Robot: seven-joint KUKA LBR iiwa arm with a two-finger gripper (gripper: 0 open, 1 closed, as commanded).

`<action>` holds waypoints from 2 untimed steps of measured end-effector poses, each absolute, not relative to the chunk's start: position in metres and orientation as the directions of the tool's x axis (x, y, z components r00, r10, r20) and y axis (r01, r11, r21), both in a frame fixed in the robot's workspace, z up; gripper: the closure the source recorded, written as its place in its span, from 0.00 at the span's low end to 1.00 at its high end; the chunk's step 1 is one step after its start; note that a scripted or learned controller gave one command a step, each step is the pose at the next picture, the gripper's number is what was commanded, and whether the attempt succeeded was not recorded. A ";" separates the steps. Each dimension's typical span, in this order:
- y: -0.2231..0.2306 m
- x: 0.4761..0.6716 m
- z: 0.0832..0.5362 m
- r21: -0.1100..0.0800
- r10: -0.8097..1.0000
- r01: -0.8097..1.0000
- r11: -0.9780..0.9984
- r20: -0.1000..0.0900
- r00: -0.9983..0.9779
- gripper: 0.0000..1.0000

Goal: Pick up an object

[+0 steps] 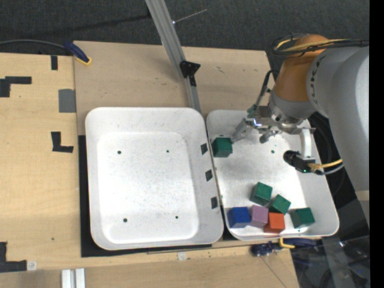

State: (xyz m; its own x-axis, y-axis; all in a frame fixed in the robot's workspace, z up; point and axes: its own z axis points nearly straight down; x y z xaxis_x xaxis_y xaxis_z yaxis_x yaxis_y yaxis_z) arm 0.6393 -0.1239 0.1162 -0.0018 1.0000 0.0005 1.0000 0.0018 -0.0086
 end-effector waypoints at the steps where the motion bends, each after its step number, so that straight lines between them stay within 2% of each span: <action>1: -0.125 0.641 0.110 0.000 1.000 1.000 0.001 -0.001 -0.001 0.00; 2: -0.124 0.641 0.119 -0.001 1.000 1.000 0.002 -0.001 -0.002 1.00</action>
State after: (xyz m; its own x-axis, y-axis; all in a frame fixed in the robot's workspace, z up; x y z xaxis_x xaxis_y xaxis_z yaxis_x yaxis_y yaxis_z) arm 0.6406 -0.1240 0.1186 -0.0020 1.0000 -0.0008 1.0000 0.0020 -0.0011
